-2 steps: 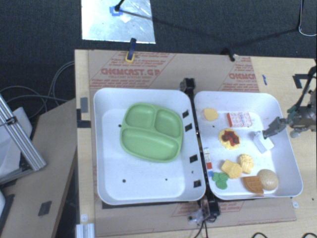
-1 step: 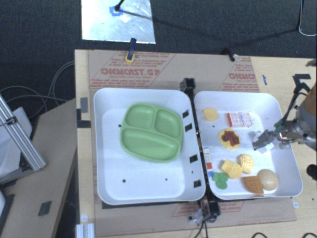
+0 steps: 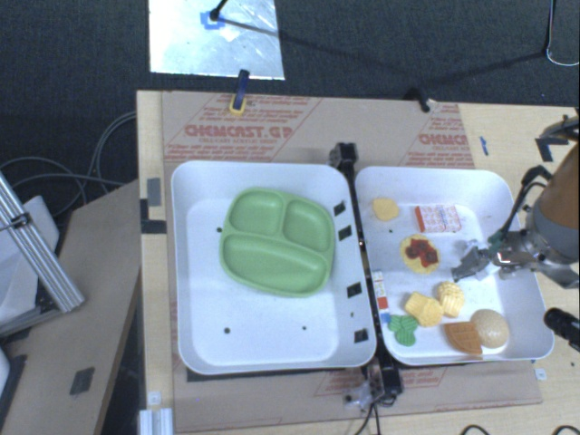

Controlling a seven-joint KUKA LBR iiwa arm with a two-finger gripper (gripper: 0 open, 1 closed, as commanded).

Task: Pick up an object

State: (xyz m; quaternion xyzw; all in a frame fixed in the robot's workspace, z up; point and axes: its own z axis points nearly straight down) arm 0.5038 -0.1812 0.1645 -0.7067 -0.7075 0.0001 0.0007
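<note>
The right white bin [image 3: 489, 188] holds several toy foods. Among them are a yellow piece [image 3: 386, 209], a red-and-white packet [image 3: 437, 217] and a red and yellow round item [image 3: 421, 253]. Lower down lie a pale corn-like piece [image 3: 449, 294], a yellow chunk [image 3: 423, 309], a green piece [image 3: 403, 330], an orange wedge [image 3: 463, 337] and a beige round item [image 3: 490, 324]. My gripper [image 3: 471, 263] reaches in from the right and hangs low over the bin. It is just right of the red and yellow item and above the corn-like piece. I see nothing held in it.
The left white bin [image 3: 195, 324] carries a green divided plate [image 3: 276, 241]. A black divider with clips [image 3: 360, 270] runs between the bins. A shiny sheet [image 3: 216, 25] lies on the floor behind the bench. A metal frame [image 3: 32, 252] stands at the left.
</note>
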